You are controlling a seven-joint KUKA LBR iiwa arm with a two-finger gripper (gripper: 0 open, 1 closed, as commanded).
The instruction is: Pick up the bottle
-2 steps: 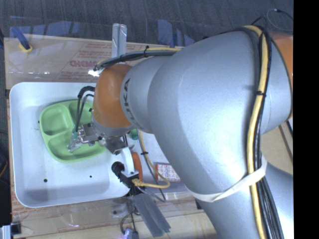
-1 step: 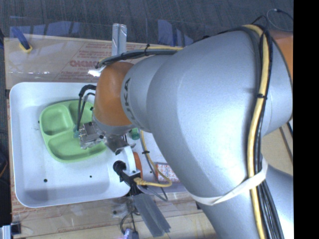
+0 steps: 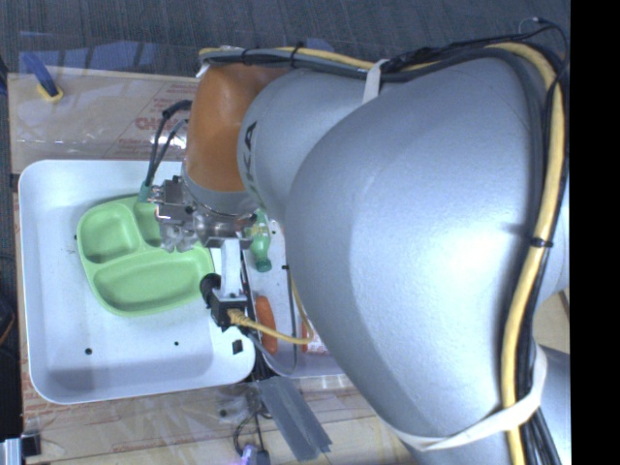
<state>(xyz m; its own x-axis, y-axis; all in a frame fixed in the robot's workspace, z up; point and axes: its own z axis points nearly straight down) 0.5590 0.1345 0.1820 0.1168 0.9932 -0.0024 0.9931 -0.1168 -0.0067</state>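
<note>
A small green bottle-like thing (image 3: 260, 245) shows at the inner edge of the right bin, just under the wrist and mostly covered by the arm. My gripper (image 3: 182, 223) hangs over the right edge of a green divided plate (image 3: 136, 264) in the left bin (image 3: 58, 356), left of that green thing. Nothing shows held in it. An orange object (image 3: 264, 318) lies lower in the right bin, partly hidden.
The big grey arm with its orange band (image 3: 218, 134) covers almost all of the right bin. The left bin's white floor lies bare below and left of the plate. A blue and yellow item (image 3: 41, 76) lies on the bench at the far left.
</note>
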